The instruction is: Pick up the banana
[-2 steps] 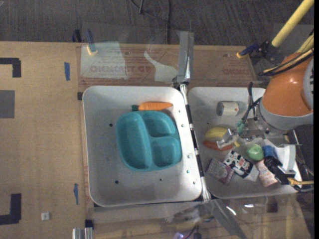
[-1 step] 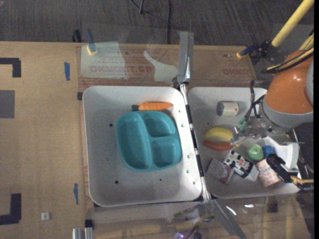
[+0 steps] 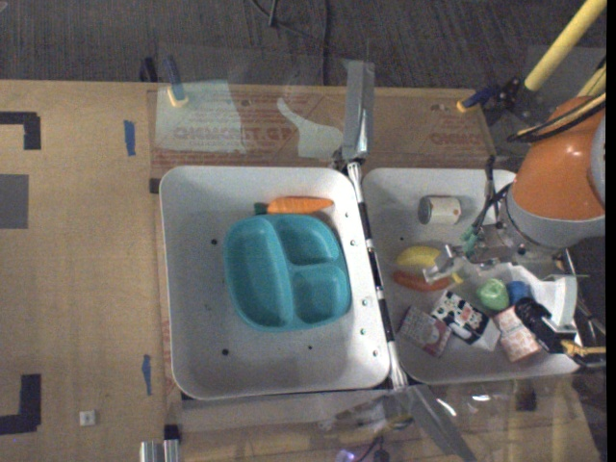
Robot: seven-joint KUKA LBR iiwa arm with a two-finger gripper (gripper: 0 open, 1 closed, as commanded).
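In the left bin (image 3: 192, 354) we see a teal divided plate (image 3: 287, 269), with a toy carrot (image 3: 300, 203) lying just beyond its far edge. In the right bin (image 3: 385, 200) we find the banana (image 3: 419, 256) near the left wall, a thin orange piece (image 3: 422, 281) just nearer than it, a small cylinder (image 3: 439, 209) farther back, and a cluster of small packets (image 3: 462, 318) with a green object (image 3: 493, 295) toward the near right. The gripper (image 3: 474, 251) hangs just right of the banana; we cannot tell how wide it stands, and we see nothing held.
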